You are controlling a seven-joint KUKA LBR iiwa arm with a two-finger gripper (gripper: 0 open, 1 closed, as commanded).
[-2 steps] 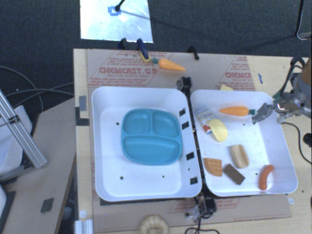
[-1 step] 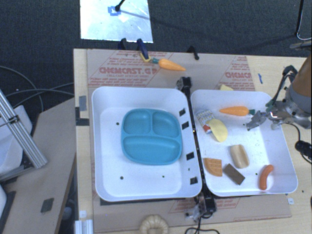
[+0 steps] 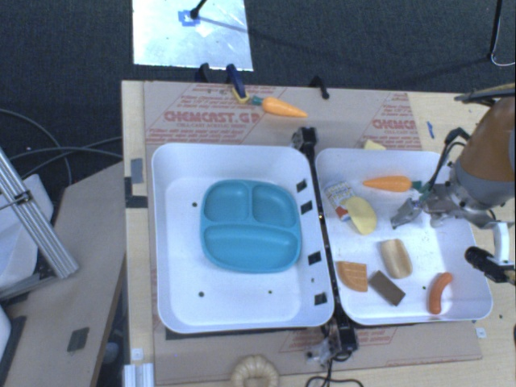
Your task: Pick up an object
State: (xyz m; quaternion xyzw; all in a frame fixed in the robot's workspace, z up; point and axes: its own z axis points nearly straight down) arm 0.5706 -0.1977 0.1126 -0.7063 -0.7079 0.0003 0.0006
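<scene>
The desk [image 3: 201, 111] carries two shallow white bins side by side. In the left bin [image 3: 173, 216] lies a blue divided plate [image 3: 250, 224], near the middle of the bin floor, with three compartments.

The right bin [image 3: 468, 297] holds the toy food. A carrot [image 3: 389, 184] lies near the far edge of this bin, its green end pointing to the right. Below it, toward the left wall, there is a small red and white packet [image 3: 339, 197], and just beside it a pale yellow piece [image 3: 362, 214] that seems to touch the packet. Near the middle of the bin lies a tan bread roll [image 3: 395, 258]. At the near edge are an orange wedge-shaped piece [image 3: 352, 276] and a dark brown block [image 3: 387, 288], close together, and a sausage [image 3: 438, 292] toward the near right corner. A small yellow piece [image 3: 374, 145] sits at the far rim of this bin.

The grey arm [image 3: 488, 160] comes in from the right side over the right bin. The pincer [image 3: 407, 214] hangs between the carrot and the bread roll, just to the right of the pale yellow piece. Its fingers look slightly apart, and nothing is seen between them.

On the far part of the desk, outside the bins, lies a second carrot [image 3: 280, 107] next to a blue clamp [image 3: 236, 81]. At the near edge of the desk a beige ring-shaped thing [image 3: 255, 371] is partly in view.
</scene>
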